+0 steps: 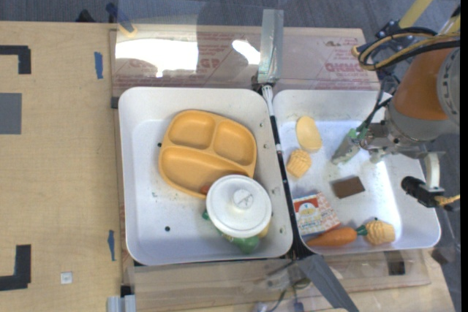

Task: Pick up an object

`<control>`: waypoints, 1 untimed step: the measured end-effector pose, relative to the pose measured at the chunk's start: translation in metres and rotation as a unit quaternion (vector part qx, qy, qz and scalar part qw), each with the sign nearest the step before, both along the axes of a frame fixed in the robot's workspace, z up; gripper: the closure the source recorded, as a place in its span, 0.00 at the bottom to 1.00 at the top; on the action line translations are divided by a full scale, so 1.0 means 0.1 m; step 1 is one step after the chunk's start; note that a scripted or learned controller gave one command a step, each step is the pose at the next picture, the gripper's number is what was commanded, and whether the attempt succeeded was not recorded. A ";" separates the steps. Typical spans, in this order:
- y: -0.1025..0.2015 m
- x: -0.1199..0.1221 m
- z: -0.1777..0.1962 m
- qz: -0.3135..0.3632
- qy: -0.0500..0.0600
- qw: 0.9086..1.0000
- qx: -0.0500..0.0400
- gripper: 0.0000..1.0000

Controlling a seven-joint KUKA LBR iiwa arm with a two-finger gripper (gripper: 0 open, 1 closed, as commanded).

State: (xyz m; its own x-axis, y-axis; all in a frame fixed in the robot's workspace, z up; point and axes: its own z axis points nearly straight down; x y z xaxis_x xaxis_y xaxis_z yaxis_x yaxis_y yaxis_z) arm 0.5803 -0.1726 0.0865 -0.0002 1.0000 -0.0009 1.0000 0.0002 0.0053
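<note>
My gripper [360, 154] hangs over the middle of the right bin [420, 234], its fingers spread open with nothing between them. A small brown block [347, 187] lies just below it on the bin floor. Left of the gripper are a pale yellow oval piece [308, 133] and a ridged yellow piece [298, 164]. Along the front of the bin lie a red and white packet [316, 212], an orange carrot [333, 236] and a yellow corn cob [379, 231].
The left bin [135, 179] holds an orange divided plate [208, 150] and a white lidded cup [238, 210] resting on the plate's front edge. A divider wall [276, 157] separates the bins. A black fixture [420, 191] sticks out from the arm over the right bin's right side.
</note>
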 end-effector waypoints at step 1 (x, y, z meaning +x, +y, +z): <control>0.52 0.58 0.00 0.098 -0.001 0.995 -0.001 0.00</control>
